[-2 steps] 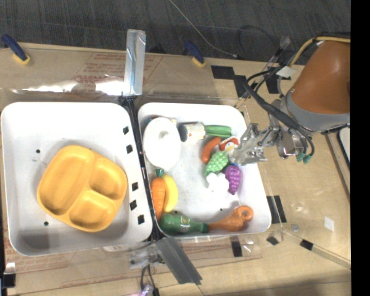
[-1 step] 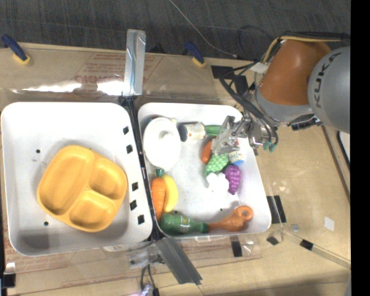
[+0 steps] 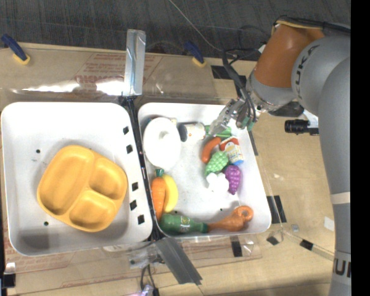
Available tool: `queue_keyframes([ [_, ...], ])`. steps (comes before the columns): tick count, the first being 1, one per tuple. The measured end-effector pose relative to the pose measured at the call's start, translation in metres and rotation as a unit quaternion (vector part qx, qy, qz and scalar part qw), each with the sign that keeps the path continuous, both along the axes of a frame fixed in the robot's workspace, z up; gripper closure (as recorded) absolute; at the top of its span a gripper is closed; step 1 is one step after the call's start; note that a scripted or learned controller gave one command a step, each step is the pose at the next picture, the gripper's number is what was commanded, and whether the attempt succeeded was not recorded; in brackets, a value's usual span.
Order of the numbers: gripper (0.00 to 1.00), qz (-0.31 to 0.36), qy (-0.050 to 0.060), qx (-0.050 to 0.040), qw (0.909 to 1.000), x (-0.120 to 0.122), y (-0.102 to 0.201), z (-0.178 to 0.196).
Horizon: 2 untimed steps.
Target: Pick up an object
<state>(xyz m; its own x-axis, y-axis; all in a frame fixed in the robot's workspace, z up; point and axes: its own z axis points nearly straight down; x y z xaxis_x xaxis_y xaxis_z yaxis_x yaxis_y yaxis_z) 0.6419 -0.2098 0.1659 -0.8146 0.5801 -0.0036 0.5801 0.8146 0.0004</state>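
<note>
The arm (image 3: pixel 324 103) is built of smooth, rounded grey segments with dark lettering on the shell. A glossy orange band (image 3: pixel 282 54) wraps it above the wrist. Black cables (image 3: pixel 234 73) loop beside that band. The end effector (image 3: pixel 229 119) is a small metallic assembly with green touches.

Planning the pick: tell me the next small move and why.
Probably lower the gripper a little toward the orange toy just below it. It hovers at the right bin's upper edge, nothing visibly between its fingers, and the toys lie clustered beneath.

Toy foods (image 3: pixel 222 162) in right bin (image 3: pixel 259 184)
</note>
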Motion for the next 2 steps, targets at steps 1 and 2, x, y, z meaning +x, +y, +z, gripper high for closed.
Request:
queue_keyframes([
  [1,1.0,-0.089,-0.001,0.0001,0.996,0.006,-0.001,0.059],
  [2,1.0,-0.107,0.002,0.001,0.9942,-0.094,0.049,0.046],
])
